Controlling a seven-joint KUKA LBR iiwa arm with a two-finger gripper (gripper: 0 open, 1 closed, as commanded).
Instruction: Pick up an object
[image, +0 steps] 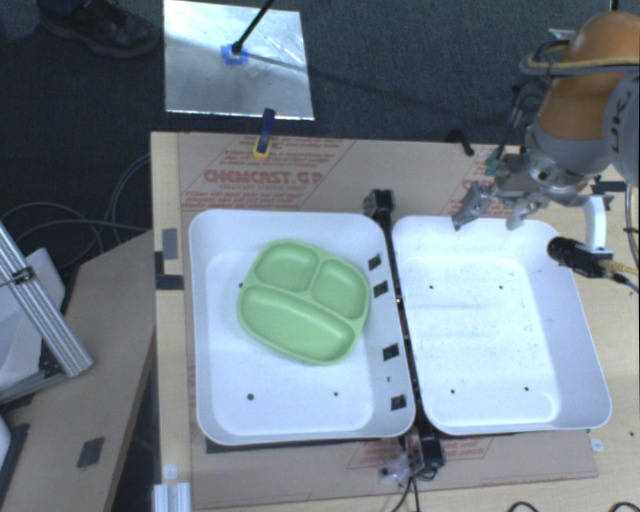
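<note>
A light green divided plate (303, 301) with three compartments lies flat in the left white bin (220, 400), a little above the bin's middle. My gripper (491, 214) hangs over the far edge of the right white bin (570, 400), well to the right of the plate. Its two fingers (468, 211) point down and stand apart, with nothing between them.
The grey arm with its orange band (600, 40) comes in from the upper right. A black part (575, 255) sticks out near the right bin's far right rim. Black clips (385, 290) line the seam between the bins. A shiny metal sheet (235, 60) lies beyond the bench.
</note>
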